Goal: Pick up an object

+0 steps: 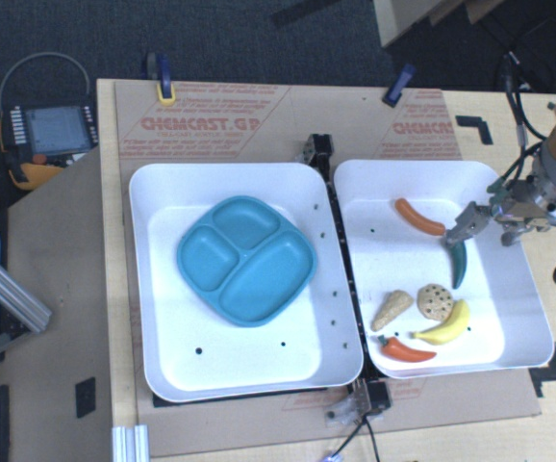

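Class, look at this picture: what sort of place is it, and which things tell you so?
Probably a robotics lab bench: two shallow white bins clamped to a board, a grey robot arm's gripper over plastic toy food, and a handheld control pendant beside it.

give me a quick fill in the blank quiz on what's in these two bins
1. The blue divided plate lies in the ____ bin.
2. The banana is in the right bin, next to a round ____.
3. The gripper hangs over the ____ bin.
4. The sausage lies nearer the ____ edge of its bin than the banana does.

Missing words: left; cookie; right; far
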{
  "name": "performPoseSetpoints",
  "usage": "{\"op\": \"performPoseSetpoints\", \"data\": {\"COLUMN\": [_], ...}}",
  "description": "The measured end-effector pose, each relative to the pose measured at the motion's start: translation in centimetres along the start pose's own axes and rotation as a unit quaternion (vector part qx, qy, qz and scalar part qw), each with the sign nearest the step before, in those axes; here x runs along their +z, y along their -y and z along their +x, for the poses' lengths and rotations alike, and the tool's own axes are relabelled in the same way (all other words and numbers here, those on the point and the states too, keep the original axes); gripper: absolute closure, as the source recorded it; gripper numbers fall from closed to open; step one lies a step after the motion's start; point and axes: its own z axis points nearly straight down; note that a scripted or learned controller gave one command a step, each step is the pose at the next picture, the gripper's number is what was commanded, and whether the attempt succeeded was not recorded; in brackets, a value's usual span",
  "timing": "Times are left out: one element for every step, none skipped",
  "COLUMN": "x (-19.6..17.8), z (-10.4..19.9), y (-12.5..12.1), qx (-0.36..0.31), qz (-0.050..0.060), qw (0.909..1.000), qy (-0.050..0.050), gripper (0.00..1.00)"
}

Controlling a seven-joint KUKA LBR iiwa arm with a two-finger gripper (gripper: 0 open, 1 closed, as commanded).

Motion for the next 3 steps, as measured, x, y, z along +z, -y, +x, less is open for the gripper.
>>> {"op": "performPoseSetpoints", "data": {"x": [-0.7, 3.7, 7.7], "z": [0.1, 0.4, 0.6], "y": [-0.3, 0.0, -0.2], "qx": [-0.002, -0.002, -0.002], "qz": [-0.007, -0.004, -0.006], "qw": [1.0000, 1.0000, 1.0000], "qy": [0.001, 0.000, 0.001], "gripper": [0.00, 0.00, 0.00]}}
